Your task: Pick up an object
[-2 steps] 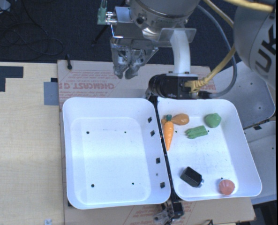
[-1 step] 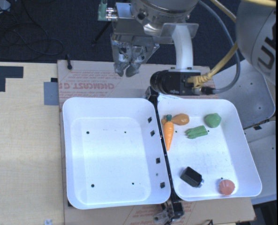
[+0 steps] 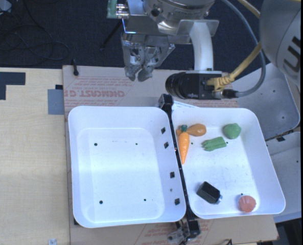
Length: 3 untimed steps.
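White plastic makes up the two shallow bins, which sit side by side on a brown cardboard sheet (image 3: 97, 88) printed with red lettering; the left bin (image 3: 85, 117) and the right bin (image 3: 266, 152) meet along a black divider strip (image 3: 172, 142), and that strip serves as the landmark for everything below.

Grey metal arm (image 3: 179, 6) with a white link reaches in above the far end of the strip, a yellow cable (image 3: 243, 65) looping off to the strip's right. Its two-finger gripper (image 3: 139, 74) hangs over the cardboard, beyond the bins and a little left of the strip's far end — nothing sits between the fingers, and the tips look drawn close together, with barely any gap.

All the loose objects lie right of the strip, in the right bin. Touching the strip near its far half is an orange toy carrot (image 3: 183, 144) with a green top, lying lengthwise along it. Just beside the carrot's top, farther right, is an orange-brown rounded toy (image 3: 196, 130). Farther right again lies a green elongated toy vegetable (image 3: 214, 144), and beyond it a rounded bright green lump (image 3: 232, 130). Toward the strip's near end, a short way right, rests a black rectangular block (image 3: 209, 193), tilted; well right of that sits a small pinkish-red ball (image 3: 247, 203) near the bin's corner.
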Motion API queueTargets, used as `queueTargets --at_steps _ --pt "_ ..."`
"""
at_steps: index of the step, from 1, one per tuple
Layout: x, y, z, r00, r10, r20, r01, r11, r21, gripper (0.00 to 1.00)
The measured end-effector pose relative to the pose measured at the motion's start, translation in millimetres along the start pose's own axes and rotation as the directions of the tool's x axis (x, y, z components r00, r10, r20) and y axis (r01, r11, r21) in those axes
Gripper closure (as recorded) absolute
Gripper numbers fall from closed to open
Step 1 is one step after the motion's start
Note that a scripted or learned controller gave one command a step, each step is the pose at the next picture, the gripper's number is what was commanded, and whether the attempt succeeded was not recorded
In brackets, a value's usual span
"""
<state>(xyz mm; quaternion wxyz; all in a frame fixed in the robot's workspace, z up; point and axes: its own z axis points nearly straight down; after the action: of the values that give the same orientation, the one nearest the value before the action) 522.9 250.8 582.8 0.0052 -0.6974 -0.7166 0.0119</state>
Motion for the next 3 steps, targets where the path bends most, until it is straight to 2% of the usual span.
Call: queueTargets --at_steps 3 --pt "3.2 -0.9 -27.2 1.000 -0.012 0.004 0.012 1.000 0.012 1.00"
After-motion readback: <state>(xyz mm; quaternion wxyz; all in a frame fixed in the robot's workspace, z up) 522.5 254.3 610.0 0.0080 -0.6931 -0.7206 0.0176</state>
